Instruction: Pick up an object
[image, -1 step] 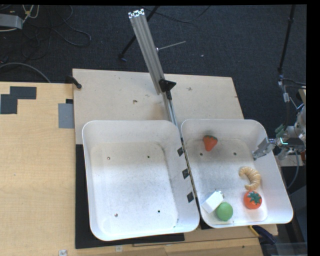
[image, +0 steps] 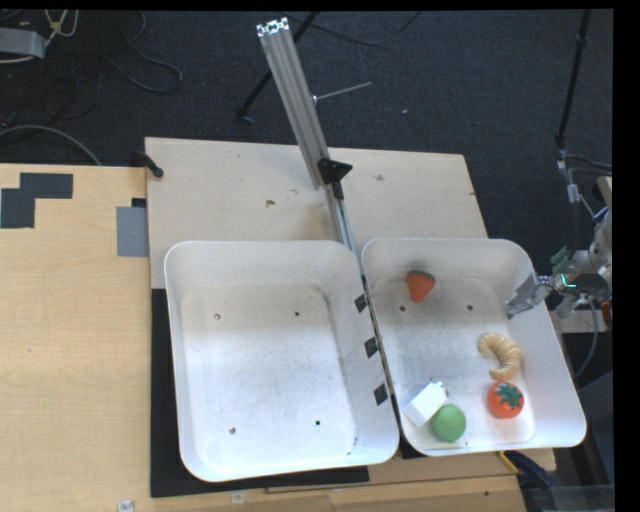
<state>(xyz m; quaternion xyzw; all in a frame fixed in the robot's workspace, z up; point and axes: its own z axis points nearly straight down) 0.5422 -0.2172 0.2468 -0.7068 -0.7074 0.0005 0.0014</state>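
Pincer (image: 527, 296): at the right rim of the right bin, reaching in from the right; small and grey against the rim, too unclear to tell how far apart it stands; nothing seen between its tips.
Arm (image: 590, 262): mostly cut off at the right edge, just the wrist end in view beside the bin.
Right bin (image: 470, 246): white, shallow, holding five small things.
Strawberry (image: 421, 285): red with a green top, near the back of the right bin, well apart from the pincer.
Croissant (image: 501, 354): tan, curved, by the right wall, below the pincer.
Tomato (image: 506, 399): red-orange with a green stalk patch, just in front of the croissant, close to touching it.
Green ball (image: 449, 422): at the front of the right bin, touching the white block.
White block (image: 425, 402): tilted, just left of and behind the green ball.
Left bin (image: 200, 270): white, speckled floor, side by side with the right bin.
Metal rail (image: 300, 110): silver bar slanting from the top centre down to the seam between the bins.
Bench (image: 70, 330): pale wood at left, with a lighter board under the bins.
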